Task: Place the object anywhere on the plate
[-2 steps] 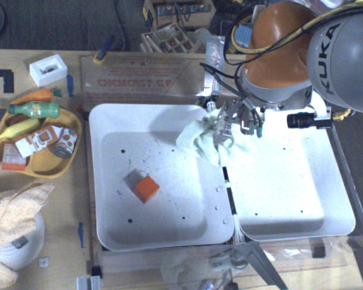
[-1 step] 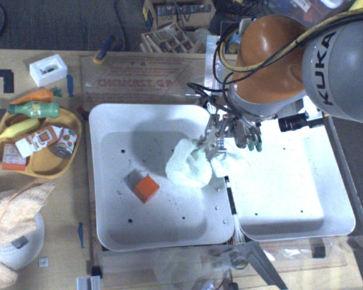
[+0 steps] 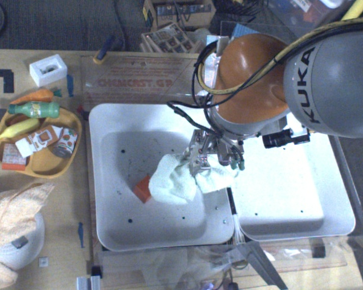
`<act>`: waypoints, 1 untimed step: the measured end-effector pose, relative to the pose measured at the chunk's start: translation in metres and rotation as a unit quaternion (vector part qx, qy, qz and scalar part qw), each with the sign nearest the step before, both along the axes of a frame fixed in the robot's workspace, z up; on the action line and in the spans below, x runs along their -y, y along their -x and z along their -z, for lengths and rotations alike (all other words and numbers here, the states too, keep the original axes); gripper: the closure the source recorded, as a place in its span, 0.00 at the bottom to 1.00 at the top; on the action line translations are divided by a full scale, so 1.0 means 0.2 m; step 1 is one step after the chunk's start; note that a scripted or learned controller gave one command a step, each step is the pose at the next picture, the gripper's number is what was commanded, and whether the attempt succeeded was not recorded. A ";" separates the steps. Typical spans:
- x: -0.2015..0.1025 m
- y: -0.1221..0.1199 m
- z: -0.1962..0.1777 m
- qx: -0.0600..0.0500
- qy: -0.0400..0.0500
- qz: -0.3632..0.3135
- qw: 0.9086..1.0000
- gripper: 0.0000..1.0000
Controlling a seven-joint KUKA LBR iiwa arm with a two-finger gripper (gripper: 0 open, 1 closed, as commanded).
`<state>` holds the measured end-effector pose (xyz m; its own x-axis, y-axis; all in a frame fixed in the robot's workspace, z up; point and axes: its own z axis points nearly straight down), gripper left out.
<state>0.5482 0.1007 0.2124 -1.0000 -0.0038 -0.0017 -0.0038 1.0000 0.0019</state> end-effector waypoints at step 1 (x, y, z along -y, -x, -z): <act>-0.20 0.14 -0.06 -0.001 0.000 0.000 1.000 1.00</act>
<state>0.5210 0.1403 0.2252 -1.0000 -0.0028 -0.0005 -0.0028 1.0000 0.0016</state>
